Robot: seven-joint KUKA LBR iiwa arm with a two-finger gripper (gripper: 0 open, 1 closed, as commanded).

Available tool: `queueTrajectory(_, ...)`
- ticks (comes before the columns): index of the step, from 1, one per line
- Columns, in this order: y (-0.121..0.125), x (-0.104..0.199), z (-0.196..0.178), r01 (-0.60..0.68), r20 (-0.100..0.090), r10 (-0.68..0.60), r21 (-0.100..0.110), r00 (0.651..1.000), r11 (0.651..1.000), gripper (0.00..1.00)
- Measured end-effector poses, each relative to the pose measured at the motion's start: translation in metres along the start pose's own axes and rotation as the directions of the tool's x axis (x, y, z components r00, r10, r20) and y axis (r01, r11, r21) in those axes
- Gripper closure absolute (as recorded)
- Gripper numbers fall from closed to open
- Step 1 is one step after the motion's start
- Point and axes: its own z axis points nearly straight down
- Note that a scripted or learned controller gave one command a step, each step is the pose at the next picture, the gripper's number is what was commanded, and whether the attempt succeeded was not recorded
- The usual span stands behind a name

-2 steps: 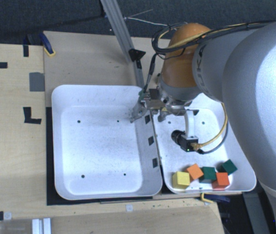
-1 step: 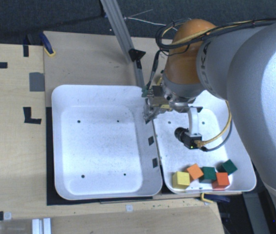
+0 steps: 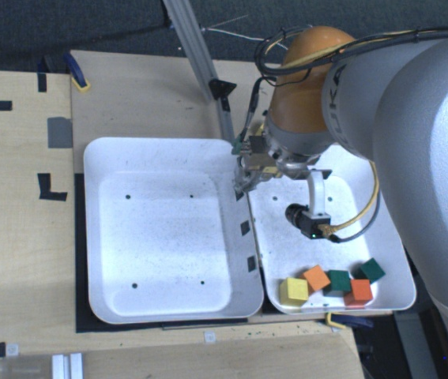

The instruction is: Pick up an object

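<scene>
Several small blocks lie clustered at the near end of the right bin (image 3: 280,247): a yellow block (image 3: 293,290), an orange block (image 3: 316,276), a green block (image 3: 339,281), a red block (image 3: 360,291) and a dark green block (image 3: 372,270). My gripper (image 3: 243,181) hangs low over the far left corner of the right bin, by the ridge between the two bins. It is well away from the blocks, with nothing seen in it. The big grey arm and its orange band (image 3: 306,77) cover much of the right bin's far side.
The left bin (image 3: 160,227) sits beside the right one, their rims meeting in the middle. A slanted grey metal bar (image 3: 196,46) comes down from the top to the bins' far edge. A black part with a cable (image 3: 306,219) hangs under the wrist.
</scene>
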Motion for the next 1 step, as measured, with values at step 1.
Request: queueTrajectory(1, 0.0609, 0.0563, -0.0008, 0.002, -0.002, -0.002, -0.007, 1.0, 1.0, 1.0)
